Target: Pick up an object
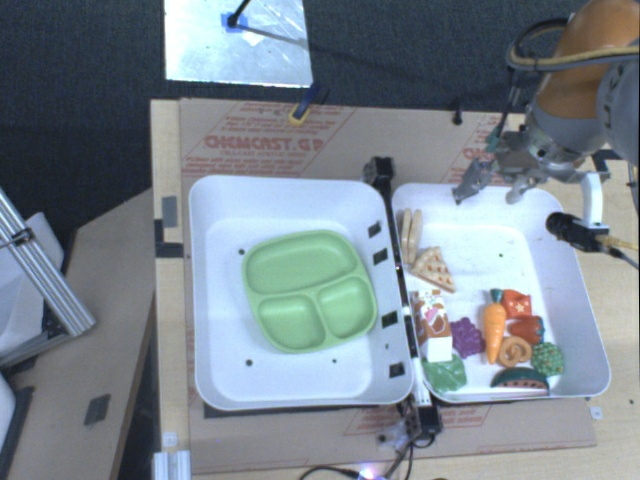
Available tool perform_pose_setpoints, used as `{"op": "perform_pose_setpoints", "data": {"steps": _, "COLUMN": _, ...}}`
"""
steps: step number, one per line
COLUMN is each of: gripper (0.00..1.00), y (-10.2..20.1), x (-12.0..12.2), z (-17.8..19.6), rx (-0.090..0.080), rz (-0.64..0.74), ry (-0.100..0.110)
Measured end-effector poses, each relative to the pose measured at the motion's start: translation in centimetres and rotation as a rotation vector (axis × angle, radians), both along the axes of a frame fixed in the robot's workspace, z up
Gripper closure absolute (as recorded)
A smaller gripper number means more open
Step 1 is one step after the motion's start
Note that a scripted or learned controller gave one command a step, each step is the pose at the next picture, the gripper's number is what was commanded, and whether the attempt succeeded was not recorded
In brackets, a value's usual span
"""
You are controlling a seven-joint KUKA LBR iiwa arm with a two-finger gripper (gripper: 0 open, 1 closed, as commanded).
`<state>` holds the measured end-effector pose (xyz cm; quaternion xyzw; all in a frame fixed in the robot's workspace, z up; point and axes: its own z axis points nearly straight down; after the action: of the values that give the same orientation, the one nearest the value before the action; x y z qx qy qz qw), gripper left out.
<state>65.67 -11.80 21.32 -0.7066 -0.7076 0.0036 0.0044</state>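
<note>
My gripper (492, 192) hangs open above the far edge of the right bin (575, 268), with nothing between its two fingers. The toy food lies below and nearer the camera. A waffle wedge (433, 268) and pale bread sticks (410, 235) lie at the bin's left. An orange carrot (494, 330), a purple grape bunch (466, 336), a red piece (516, 304), a pretzel (516, 351), a green broccoli (547, 358), a watermelon slice (519, 378) and a green leaf piece (445, 373) crowd the near end.
The left bin (215, 268) holds a green three-compartment plate (308, 290). A white and red card piece (433, 318) lies by the divider between the bins. A shiny sheet (238, 28) lies on the dark floor beyond the bench.
</note>
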Motion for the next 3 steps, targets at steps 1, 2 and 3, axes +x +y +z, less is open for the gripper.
{"op": "perform_pose_setpoints", "data": {"steps": 1, "gripper": 0.0, "y": 0.0, "x": 0.3, "z": 0.8, "rx": -0.001, "rz": 0.002, "ry": -0.013}}
{"op": "perform_pose_setpoints", "data": {"steps": 2, "gripper": 0.0, "y": 0.4, "x": -0.4, "z": -5.2, "rx": -0.001, "rz": 0.0, "ry": -0.008}}
{"op": "perform_pose_setpoints", "data": {"steps": 3, "gripper": 0.0, "y": 0.5, "x": 0.6, "z": -10.1, "rx": -0.001, "rz": 0.004, "ry": -0.009}}
